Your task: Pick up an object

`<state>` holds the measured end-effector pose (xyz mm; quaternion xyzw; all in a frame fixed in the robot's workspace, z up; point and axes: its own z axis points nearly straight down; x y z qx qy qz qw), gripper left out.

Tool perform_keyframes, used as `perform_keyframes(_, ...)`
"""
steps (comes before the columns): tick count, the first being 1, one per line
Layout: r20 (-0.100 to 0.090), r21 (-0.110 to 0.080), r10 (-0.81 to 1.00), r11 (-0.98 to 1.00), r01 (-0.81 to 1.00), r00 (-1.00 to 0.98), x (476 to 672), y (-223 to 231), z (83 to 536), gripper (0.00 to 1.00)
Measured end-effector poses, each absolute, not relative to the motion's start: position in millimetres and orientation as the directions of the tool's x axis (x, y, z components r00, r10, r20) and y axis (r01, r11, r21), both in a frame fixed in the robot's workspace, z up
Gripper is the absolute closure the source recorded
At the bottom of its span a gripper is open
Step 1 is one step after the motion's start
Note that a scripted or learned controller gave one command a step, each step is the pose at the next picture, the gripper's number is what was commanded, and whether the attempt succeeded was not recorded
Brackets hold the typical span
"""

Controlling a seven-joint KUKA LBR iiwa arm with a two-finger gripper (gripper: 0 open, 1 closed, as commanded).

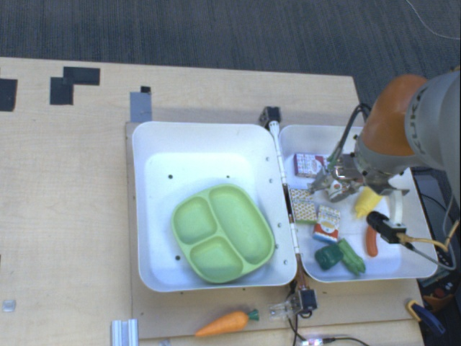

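Pincer (333, 187) low in the right bin (410, 269) among small packets; whether spread or pinching cannot be told. Printing on the purple packet (308, 165) and red-and-white carton (327, 229) is illegible. Left bin (144, 193) holds a green divided plate (223, 233); a carrot (225, 324) lies on the bench.
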<state>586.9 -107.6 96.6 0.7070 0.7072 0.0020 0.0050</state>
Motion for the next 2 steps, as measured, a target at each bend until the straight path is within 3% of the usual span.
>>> perform_keyframes(1,-0.002,0.010,1.000,0.002,1.000,-0.002,587.4,-105.6,106.1,1.00)
perform_keyframes(2,0.002,0.002,1.000,0.002,1.000,-0.002,515.2,-75.6,184.9,1.00)
